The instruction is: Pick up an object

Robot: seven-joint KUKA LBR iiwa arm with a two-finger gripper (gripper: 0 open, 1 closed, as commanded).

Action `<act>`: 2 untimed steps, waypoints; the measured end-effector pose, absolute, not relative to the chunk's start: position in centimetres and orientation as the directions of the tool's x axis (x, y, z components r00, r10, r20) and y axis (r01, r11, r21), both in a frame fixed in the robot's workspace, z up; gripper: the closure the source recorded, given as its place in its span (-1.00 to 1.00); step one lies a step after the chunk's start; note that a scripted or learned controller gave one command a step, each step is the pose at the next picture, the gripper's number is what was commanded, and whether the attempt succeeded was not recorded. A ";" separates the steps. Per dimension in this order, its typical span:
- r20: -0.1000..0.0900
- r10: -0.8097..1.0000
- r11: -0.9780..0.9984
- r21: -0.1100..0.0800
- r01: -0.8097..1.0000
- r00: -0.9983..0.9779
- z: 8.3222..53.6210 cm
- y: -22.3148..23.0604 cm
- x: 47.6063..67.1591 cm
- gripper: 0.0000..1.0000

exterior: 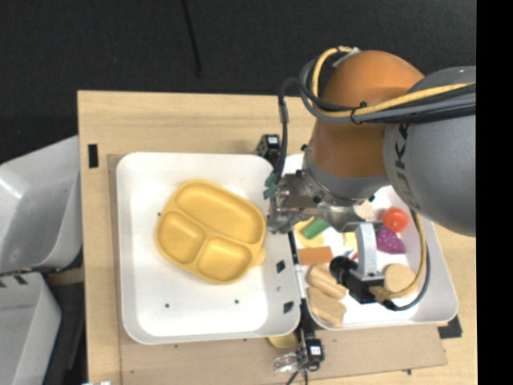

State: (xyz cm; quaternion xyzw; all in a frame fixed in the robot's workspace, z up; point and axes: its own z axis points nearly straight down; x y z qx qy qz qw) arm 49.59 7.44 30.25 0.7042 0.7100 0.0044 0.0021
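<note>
My gripper (295, 212) hangs over the left side of the right bin (442, 298), close to the wall between the two bins, with the bulky orange and grey wrist above it. Right below it lie a green piece (313, 228) and an orange block (314, 255). Tan bread-like pieces (326, 291) lie at the bin's front left. A red-orange round thing (395, 219), a purple cluster (391, 241) and a tan round piece (398, 277) lie to the right. The arm hides much of this bin.
A yellow divided plate (210, 231) lies in the middle of the left bin (144, 311). The wooden bench (168, 119) runs around both bins. A small yellow thing (280, 342) peeks out at the front edge between the bins.
</note>
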 end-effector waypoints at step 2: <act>-0.005 1.000 -0.009 -0.012 1.000 0.009 28.9 1.3 48.8 1.00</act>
